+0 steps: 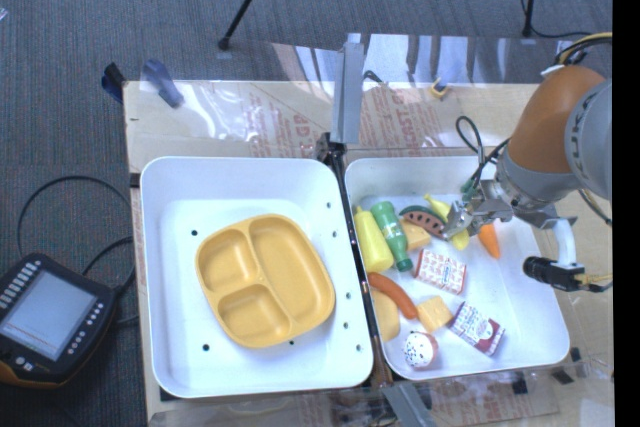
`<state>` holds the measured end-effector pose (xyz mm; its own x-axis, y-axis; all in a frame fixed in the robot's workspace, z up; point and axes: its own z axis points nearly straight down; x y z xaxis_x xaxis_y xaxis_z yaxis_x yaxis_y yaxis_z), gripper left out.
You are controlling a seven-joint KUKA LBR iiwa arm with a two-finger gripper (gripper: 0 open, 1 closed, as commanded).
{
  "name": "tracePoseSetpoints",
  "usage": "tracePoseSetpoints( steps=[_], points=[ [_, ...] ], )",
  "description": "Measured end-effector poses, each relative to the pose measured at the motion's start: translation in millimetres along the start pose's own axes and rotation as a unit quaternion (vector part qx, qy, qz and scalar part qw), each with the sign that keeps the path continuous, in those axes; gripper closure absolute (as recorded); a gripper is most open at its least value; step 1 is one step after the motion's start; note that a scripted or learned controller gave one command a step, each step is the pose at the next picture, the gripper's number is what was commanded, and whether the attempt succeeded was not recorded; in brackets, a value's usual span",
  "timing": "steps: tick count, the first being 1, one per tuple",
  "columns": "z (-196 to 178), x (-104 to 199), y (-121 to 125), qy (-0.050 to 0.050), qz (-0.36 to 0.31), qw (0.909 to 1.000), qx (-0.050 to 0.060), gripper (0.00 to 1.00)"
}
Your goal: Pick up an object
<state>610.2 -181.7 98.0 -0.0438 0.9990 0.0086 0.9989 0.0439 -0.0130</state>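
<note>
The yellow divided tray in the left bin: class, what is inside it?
All three compartments of the yellow tray look bare. The bin floor beneath it is covered.

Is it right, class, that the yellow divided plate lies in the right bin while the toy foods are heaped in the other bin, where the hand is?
Not quite. The camera view shows the yellow divided plate in the left bin, not the right. The rest stands: the toy foods are heaped in the other bin, where the hand is.
</note>
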Motion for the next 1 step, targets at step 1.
tracePoseSetpoints(
  steps=[1],
  points=[
    [-86.7,24.3,-12.8,-0.002,0.235,0.9719,-0.005,1.0]
  ],
)
